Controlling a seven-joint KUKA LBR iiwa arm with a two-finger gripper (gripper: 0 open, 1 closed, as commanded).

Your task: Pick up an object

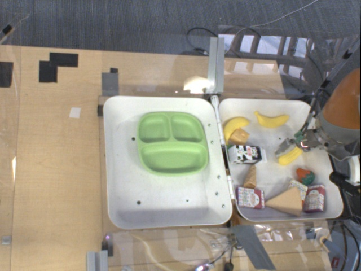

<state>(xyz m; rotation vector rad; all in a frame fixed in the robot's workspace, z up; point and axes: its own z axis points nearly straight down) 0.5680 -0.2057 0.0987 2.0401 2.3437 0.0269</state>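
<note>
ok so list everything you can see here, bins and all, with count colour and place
bins: 2, white, side by side on the bench
divided plate: 1, green, three compartments, middle of the left bin
bananas: 3, yellow, right bin: one at the top, one top left, one small by the pincer
wedge pieces: 3, tan, right bin: large one at the bottom, smaller ones at and
small cartons: 2, red and white, bottom of the right bin, second at
carton: 1, black and white, left side of the right bin
small item: 1, red and green, right side of the right bin
bench: 1, light wood with black squares
arm: 1, grey with orange band, over the right bin
pincer: 1, dark, above the small banana
</note>
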